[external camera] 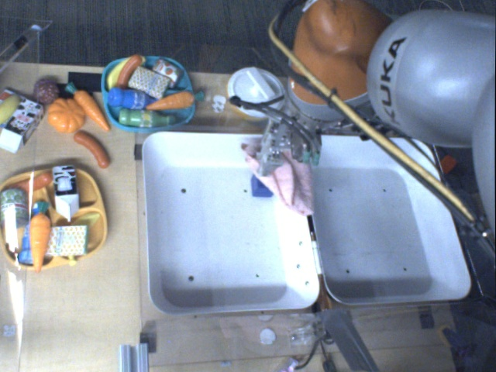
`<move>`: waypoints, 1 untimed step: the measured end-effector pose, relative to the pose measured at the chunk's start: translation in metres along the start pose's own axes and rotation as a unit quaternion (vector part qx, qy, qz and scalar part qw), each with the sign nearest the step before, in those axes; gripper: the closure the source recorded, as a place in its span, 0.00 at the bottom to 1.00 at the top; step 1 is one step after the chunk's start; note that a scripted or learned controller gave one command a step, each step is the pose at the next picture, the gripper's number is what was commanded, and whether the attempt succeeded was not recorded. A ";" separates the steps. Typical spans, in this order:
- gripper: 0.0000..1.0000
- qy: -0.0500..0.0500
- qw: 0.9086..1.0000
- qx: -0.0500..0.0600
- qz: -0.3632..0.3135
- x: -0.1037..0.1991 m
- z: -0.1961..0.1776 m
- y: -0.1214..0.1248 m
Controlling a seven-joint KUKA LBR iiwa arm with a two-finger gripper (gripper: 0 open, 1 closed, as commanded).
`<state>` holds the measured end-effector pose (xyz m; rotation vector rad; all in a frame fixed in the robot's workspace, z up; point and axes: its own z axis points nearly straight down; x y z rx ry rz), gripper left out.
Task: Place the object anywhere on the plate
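Carry step is in hand, judging by the layout. A pink cloth [293, 183] is seen hanging from the gripper [280, 155], upper centre of the frame, over the seam between the left bin [209, 285] and the right bin [403, 281]. The cloth's top edge is pinched between the closed fingers; the rest is draped down and to the right, its lower end over the left bin's right rim. A small blue thing [262, 187] is seen just beside the cloth's left edge; whether it is part of the cloth or lies on the bin floor cannot be told.

A white plate [246, 84] is seen above the left bin's top rim, just upper left of the gripper, partly hidden by the arm [418, 68]. Most likely this is the target, though that is only inferred.

Not yet placed: the cloth is clear of the plate.

Next move, as judged: a short shift toward the upper left is needed so the cloth hangs over the plate, then lowering and release. Trailing fabric should be watched; it could be caught on the bin rim or left half off the plate.

Food toys on the tabletop at far left are not involved.
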<state>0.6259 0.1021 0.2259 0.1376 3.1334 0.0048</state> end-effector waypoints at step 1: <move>0.00 0.000 1.000 0.000 0.000 0.000 0.000 0.000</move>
